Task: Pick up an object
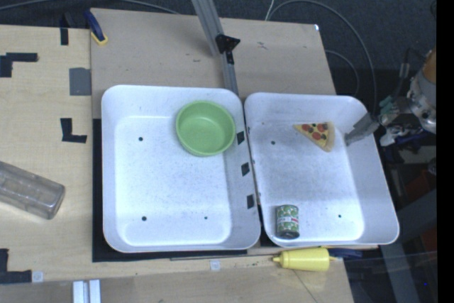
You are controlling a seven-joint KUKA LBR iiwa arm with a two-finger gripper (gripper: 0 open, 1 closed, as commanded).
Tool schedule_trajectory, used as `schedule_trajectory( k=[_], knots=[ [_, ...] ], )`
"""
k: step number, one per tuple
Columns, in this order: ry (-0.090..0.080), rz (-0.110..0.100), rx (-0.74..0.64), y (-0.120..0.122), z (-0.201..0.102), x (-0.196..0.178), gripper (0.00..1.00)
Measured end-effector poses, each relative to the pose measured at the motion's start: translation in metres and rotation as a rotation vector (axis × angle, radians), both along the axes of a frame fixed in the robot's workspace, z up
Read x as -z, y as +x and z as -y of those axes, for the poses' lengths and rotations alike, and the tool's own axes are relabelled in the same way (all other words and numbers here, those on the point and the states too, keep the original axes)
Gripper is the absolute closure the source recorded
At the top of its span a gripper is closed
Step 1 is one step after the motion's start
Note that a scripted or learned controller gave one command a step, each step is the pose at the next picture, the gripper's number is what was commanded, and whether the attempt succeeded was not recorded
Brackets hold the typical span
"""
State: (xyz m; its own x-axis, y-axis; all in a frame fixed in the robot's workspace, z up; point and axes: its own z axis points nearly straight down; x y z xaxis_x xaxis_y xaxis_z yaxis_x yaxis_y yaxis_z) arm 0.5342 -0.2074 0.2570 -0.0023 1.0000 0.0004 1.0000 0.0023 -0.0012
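A slice of toy pizza [316,133] is seen lying flat in the right bin [355,220], near the bin's far wall. Its point is turned toward the left bin [120,223] and its crust toward the arm. Nothing is touching it.

In the same right bin, a small green can [287,221] is seen lying on its side by the near wall, well apart from the pizza slice.

The gripper [362,127] is seen at the right bin's right rim, just beside the far corner. A grey finger is stretched over the rim toward the pizza slice, but it is kept apart from it. Nothing is held by the gripper. The picture is dim and blurry there, so it cannot be told if the fingers are spread or pressed together. Only one finger may be showing.

A green bowl [206,127] is set upright in the left bin, by the far wall and near the side shared with the right bin.

A yellow bottle [304,260] is laid on the bench just outside the right bin's near wall, close to the can. A clear plastic tube [27,189] is laid on the wood well to the left of the left bin.
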Motion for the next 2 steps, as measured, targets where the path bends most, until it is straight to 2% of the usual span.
schedule_trajectory(
  k=[1,2],
  knots=[
    [0.0,0.0,0.0,0.0,0.0,0.0,0.0],
    [0.0,-0.004,0.001,0.001,0.0,0.043,0.0]
  ],
)
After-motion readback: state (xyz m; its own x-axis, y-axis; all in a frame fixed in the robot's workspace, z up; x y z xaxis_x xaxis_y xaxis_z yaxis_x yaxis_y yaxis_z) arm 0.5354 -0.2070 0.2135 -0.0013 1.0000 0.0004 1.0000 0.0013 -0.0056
